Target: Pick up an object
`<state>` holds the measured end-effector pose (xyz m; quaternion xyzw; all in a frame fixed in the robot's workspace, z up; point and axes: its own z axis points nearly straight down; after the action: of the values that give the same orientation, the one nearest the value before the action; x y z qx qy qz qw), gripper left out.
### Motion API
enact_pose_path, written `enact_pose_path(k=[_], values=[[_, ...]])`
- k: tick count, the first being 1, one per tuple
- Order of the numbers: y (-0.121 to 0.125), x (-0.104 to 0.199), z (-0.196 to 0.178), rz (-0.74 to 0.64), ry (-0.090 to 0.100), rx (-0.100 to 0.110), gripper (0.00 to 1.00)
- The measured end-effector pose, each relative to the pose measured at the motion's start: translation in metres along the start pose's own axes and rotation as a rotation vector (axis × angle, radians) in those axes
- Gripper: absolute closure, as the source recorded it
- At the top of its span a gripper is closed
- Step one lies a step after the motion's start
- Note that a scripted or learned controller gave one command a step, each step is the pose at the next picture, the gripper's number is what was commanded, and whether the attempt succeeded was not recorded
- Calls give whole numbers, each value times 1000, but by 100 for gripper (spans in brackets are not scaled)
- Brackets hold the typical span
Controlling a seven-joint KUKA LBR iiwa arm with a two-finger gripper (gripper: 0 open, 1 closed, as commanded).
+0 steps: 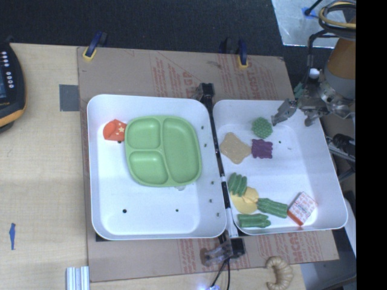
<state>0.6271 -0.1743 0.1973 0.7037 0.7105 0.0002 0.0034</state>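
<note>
A: Left bin [100, 180] on the desk [42, 180]?

B: A red piece [113, 130] touching a green divided plate [163, 150].

A: Right bin [314, 174]?

B: A tan piece [234, 147], a purple piece [262, 148], a round green piece [262, 127]; nearer the front, green pods [237, 183], a yellow piece [245, 202] and a red-and-white packet [302, 208] (by the right wall).

A: The tool [296, 115]?

B: Fingers spread, nothing between them, over the right bin's far right part, just beside the round green piece.
</note>
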Motion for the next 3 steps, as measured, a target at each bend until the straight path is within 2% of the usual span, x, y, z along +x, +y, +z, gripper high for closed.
enact_pose_path(k=[1, 2, 3], values=[[28, 0, 112, 0, 5, 15, 0], [-23, 29, 105, 6, 5, 14, 0], [-20, 26, 94, 5, 3, 10, 100]])
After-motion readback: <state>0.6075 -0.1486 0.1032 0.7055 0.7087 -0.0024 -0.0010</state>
